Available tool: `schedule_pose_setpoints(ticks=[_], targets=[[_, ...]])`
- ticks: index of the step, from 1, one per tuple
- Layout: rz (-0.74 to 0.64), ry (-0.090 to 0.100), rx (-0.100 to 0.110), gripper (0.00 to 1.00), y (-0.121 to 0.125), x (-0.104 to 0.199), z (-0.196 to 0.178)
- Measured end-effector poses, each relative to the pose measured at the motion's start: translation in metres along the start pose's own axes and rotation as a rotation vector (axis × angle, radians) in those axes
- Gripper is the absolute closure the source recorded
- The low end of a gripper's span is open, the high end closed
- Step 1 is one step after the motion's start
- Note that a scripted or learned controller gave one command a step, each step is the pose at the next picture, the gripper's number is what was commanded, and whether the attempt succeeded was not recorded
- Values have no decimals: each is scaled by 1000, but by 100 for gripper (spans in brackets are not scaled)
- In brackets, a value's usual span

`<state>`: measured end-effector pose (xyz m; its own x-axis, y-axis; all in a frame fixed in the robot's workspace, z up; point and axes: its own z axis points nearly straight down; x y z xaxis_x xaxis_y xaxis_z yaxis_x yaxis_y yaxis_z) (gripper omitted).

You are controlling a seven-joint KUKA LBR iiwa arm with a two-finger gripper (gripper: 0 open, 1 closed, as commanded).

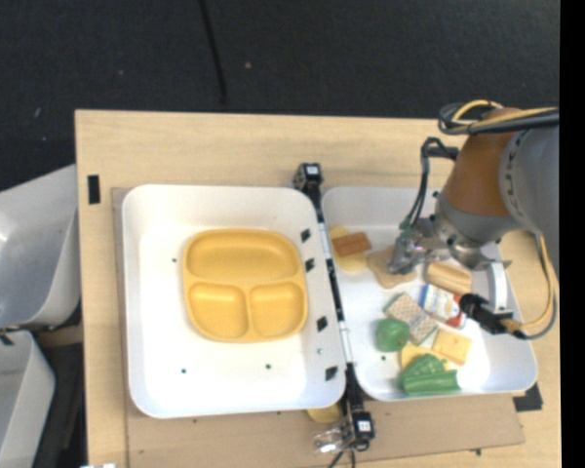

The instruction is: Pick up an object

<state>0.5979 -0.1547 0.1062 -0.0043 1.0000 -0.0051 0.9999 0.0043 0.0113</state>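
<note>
We look down on a pale wooden desk carrying two shallow white plastic bins side by side. The left bin holds a yellow plastic tray with three compartments, lying flat near its middle. The right bin holds a scatter of small objects.

The grey arm with its orange band reaches in from the right and bends down over the far half of the right bin. Its tool hangs low at the bin's left-centre, just above or touching a flat tan piece; from this angle we cannot tell whether the fingers are wide or narrow, nor whether anything sits between them.

Left of the tool, near the divider between the bins, lies a small brown-and-tan block. Right of the tool rests a tan bread-like roll, with a small packet in white, blue and red just in front of it. Nearer the front edge we see a speckled grey square, a rounded green object, a yellow cheese-like wedge and a larger green vegetable-shaped object, all close together. A black cable loops along the bin's right side.
</note>
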Motion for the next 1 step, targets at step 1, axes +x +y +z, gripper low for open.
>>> schedule_pose_setpoints(ticks=[1], targets=[[-8,7,-4,100,34,105,-103]])
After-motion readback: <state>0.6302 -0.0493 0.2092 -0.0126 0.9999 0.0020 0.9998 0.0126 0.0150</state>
